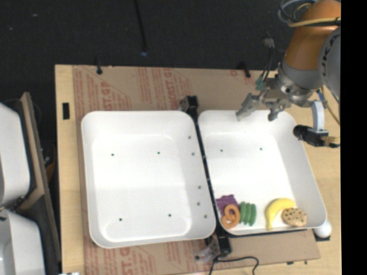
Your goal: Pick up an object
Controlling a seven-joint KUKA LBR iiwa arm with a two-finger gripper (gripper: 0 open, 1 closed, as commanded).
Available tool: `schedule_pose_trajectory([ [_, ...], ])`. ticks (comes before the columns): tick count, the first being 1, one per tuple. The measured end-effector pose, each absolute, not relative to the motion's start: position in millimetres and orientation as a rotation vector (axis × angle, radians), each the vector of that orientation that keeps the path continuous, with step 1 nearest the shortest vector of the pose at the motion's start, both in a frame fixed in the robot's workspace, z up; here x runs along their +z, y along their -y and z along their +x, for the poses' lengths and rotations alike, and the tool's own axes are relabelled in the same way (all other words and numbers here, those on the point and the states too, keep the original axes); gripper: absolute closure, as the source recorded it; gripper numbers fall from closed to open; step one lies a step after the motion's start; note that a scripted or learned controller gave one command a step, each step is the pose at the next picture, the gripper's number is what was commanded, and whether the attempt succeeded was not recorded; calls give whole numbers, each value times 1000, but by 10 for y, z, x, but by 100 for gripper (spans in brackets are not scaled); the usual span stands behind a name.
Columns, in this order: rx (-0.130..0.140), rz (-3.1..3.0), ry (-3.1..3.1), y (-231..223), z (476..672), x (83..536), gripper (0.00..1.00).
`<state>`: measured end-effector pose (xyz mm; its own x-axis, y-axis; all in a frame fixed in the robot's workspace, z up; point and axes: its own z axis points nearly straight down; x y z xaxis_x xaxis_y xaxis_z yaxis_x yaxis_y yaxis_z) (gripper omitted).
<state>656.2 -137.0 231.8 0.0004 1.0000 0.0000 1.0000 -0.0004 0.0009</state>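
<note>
My gripper [259, 111] hangs above the far edge of the right bin [269, 159], open, with nothing between its two spread fingers [245, 109]. Along that bin's near edge lie a purple piece [226, 201], an orange ring [231, 216], a green ridged piece [248, 212], a yellow banana [279, 210] and a speckled brown cookie [294, 216]. All of these sit far from the gripper, toward the front.
The left bin [140, 173] stands beside the right one, joined by a black clip [190, 103] at the far side. Both bins rest on a cardboard-covered bench [143, 87]. White containers [12, 153] stand off the bench at the left.
</note>
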Motion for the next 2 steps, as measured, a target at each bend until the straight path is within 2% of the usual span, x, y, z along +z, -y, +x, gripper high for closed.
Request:
schedule_pose_trajectory([
  [1,9,2212,-2224,602,6293,3068,0],
  [2,20,2212,-2218,165,5188,4298,0],
])
